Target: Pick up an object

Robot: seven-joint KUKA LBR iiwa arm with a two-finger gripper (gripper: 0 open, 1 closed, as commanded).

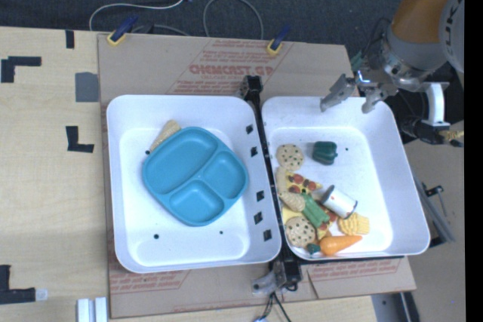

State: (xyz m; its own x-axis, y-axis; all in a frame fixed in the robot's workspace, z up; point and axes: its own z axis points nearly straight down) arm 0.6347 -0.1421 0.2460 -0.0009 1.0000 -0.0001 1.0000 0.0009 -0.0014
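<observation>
You see the arm [426,7] entering from the upper right, with its tool [353,94] poised over the far edge of the right bin [400,162]. The two fingers [336,93] are spread wide apart, with nothing between them.

Contents of the right bin:
- A dark green pepper [325,152] lies alone near the bin's middle, apart from the rest and nearest to the tool.
- A round cookie [289,156] sits to the left of the pepper, close to the divider between the bins.
- A pizza slice [296,185] lies below that cookie.
- A white cylinder [339,201] rests at the right of the pizza slice, tilted.
- A second cookie [300,231] lies near the bin's front edge.
- An orange carrot [340,243] lies against the front edge, just beside the second cookie.
- A yellow ridged piece [355,223] sits just above the carrot.

Contents of the left bin [128,237]:
- A blue divided plate [195,175] lies flat in the middle.
- A tan item [164,135] is partly hidden under the plate's upper left rim; you cannot tell what it is.

Both bins rest on a cardboard sheet [219,64] on the bench [45,185].
</observation>
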